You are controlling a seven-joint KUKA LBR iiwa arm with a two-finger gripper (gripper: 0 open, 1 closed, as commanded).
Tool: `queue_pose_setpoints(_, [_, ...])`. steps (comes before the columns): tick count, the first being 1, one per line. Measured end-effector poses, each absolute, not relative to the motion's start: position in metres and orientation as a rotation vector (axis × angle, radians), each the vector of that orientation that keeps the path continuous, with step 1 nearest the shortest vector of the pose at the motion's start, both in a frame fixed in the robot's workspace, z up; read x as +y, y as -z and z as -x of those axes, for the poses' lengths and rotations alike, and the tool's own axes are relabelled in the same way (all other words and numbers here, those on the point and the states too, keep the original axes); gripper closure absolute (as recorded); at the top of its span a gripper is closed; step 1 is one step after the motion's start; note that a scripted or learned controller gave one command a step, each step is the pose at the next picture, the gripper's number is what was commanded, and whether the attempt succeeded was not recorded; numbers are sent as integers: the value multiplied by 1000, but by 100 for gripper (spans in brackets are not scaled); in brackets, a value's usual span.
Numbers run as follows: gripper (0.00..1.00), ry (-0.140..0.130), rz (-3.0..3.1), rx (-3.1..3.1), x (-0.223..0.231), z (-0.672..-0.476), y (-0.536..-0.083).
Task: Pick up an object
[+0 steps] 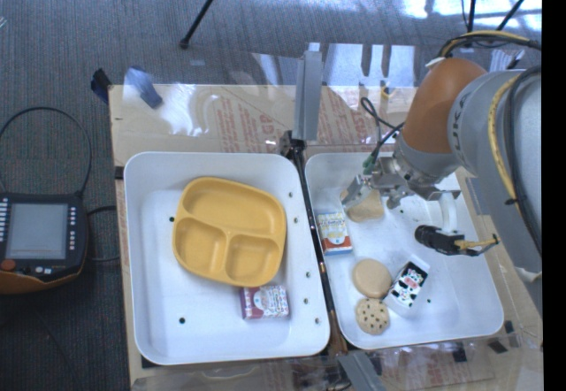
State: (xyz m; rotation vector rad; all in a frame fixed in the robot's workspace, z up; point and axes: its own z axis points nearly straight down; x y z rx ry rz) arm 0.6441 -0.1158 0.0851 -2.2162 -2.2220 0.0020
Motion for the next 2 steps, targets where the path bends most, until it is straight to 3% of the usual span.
queue_pose_setpoints(1, [100,-3,2212,-2224,-116,-645,-94])
queue_pose_setpoints(2, [100,9,2216,-2232,-42,-637,-191])
